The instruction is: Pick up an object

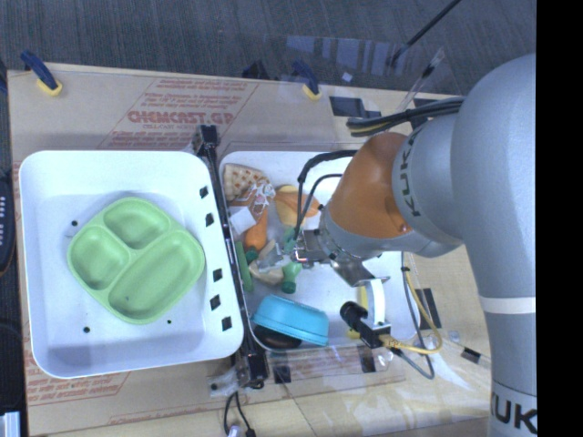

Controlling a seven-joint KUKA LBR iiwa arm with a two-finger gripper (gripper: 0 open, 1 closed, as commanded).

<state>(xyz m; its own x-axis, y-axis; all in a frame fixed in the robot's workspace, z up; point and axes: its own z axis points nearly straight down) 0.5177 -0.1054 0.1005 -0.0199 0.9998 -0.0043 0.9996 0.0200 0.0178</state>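
blue bowl (291, 321) nearest, right bin (314, 164) front: we judge light, stiff, slick; take by rim. beyond, small toys (273, 235) heaped mid-bin, likely light, awkward. gripper (305, 248) low over heap; open or closed, we cannot tell. green tray (137, 258) in left bin (36, 271).

The light is even and quite bright, coming from above, and the left white bin (36, 271) looks almost overexposed on its rim, while the green divided plate (137, 259) inside it gives only a soft, faint shadow. The grey arm (492, 189) carries a broad soft highlight on its rounded body and throws a shadow on the right bin (310, 160) below it. The picture is a bit soft and grainy overall, and small items under the arm are difficult to distinguish.
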